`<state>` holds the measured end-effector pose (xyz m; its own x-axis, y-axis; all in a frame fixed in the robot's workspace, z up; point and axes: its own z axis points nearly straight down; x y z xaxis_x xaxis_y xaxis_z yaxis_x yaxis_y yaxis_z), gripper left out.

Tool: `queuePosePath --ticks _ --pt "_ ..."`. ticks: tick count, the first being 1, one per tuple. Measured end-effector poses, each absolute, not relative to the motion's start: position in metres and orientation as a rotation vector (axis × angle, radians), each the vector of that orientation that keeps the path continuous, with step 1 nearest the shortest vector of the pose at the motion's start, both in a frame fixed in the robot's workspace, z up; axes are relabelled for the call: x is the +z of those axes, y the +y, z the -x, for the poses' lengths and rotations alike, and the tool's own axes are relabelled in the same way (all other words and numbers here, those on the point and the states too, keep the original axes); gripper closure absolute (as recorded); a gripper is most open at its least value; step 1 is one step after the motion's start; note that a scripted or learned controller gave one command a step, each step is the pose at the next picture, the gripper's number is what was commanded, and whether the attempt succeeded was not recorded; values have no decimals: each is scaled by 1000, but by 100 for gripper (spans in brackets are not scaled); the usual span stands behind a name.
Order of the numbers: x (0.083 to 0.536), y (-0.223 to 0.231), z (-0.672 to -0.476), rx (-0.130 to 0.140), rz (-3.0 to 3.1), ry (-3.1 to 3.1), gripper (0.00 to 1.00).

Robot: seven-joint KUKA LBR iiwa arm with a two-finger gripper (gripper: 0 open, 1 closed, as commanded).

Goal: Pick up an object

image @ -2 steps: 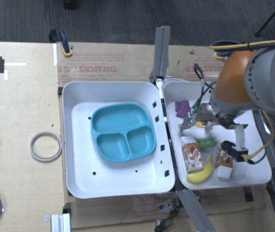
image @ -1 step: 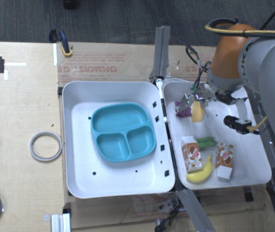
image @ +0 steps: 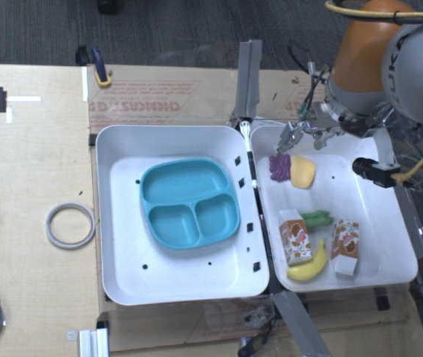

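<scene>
The gripper (image: 291, 136) hangs over the right bin (image: 375, 222), just above the grapes (image: 279, 167). Whether it is clenched, I cannot tell.

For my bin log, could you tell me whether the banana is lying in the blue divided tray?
No, the banana lies in the right bin, beside a small carton.

Grey arm (image: 419, 65), orange band (image: 367, 32), metal gripper (image: 294, 134)
</scene>
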<state>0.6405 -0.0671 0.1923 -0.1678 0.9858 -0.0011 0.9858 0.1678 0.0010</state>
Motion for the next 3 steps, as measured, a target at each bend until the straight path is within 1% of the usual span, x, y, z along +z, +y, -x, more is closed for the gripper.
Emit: queuePosePath --ticks 1,2,3 --pt "100 -109 -608 -4 -2161 2282 0" --pt "92 -120 -659 -3 -2325 2111 0" --pt "92 -95 -659 -2 -2146 2293 0"
